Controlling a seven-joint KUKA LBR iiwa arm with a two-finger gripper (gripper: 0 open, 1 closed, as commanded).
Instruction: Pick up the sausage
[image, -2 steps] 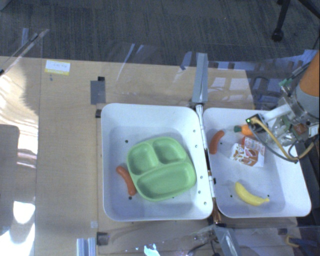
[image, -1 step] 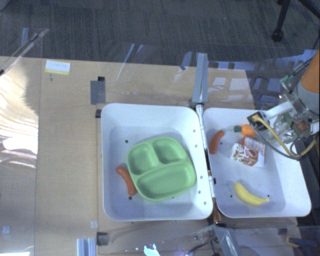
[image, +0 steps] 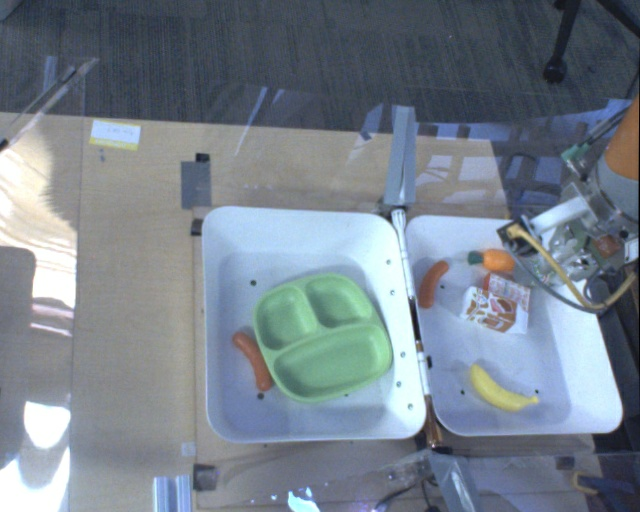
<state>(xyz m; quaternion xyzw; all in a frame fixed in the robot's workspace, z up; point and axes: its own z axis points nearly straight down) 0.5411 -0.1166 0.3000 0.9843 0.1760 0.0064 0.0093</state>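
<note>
Two sausage-like pieces are in view. A reddish-orange sausage (image: 253, 360) lies on the left bin's floor, against the left edge of the green divided plate (image: 322, 338). A second, shorter reddish sausage (image: 432, 282) lies in the right bin close to its left wall. My gripper (image: 585, 262) hangs over the right bin's far right side, among cables and wrist hardware, well apart from both sausages. Nothing shows held in it.
The right bin (image: 585, 400) also holds an orange carrot (image: 496, 260), a printed white-and-red packet (image: 496, 305) and a yellow banana (image: 503, 389). A grey divider post (image: 402, 160) stands behind the gap between the bins. The left bin (image: 300, 228) has bare floor along its back.
</note>
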